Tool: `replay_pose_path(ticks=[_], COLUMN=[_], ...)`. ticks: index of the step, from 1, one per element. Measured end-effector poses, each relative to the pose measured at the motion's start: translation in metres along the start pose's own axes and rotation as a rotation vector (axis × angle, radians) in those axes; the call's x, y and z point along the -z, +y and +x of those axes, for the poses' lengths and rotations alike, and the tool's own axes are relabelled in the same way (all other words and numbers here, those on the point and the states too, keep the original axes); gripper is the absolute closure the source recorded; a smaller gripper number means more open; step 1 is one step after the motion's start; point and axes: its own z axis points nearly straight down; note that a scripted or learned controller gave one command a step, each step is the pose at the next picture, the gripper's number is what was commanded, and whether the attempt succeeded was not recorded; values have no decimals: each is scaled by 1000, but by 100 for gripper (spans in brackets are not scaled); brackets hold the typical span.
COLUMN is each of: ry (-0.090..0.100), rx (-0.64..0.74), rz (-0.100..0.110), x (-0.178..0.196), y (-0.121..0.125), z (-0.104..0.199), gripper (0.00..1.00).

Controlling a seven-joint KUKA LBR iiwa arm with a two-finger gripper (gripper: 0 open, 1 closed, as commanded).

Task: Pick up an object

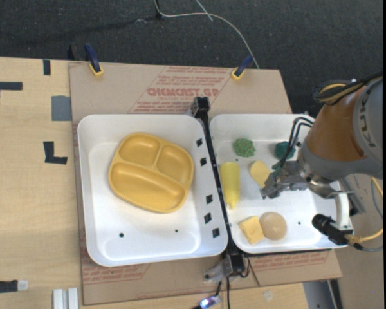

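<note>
The right bin (pixel 302 124) holds several food toys. A green broccoli piece (pixel 244 147) lies at its back left, and a yellow cylinder (pixel 230 183) runs along its left wall. A small yellow piece (pixel 259 170) sits in the middle, and a dark green piece (pixel 283 150) lies behind it, partly hidden by the arm. A yellow cheese wedge (pixel 251 230) and a round beige bun (pixel 274 225) rest near the front. My gripper (pixel 271 189) hangs low over the bin floor, just right of and in front of the small yellow piece. Nothing shows held in it.
The left bin (pixel 93 192) carries a yellow divided plate (pixel 152 171). A black divider with clips (pixel 209 172) separates the bins. The arm's grey and orange body (pixel 338 140) covers the right bin's right side. Two clamps (pixel 93 60) hold the cardboard at the back.
</note>
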Motion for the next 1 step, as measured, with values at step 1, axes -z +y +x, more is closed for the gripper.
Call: replay_pose_path(ticks=[1], ry=[0], rx=[0], rz=[-1], x=[55], y=[-1], z=[11], gripper=[100])
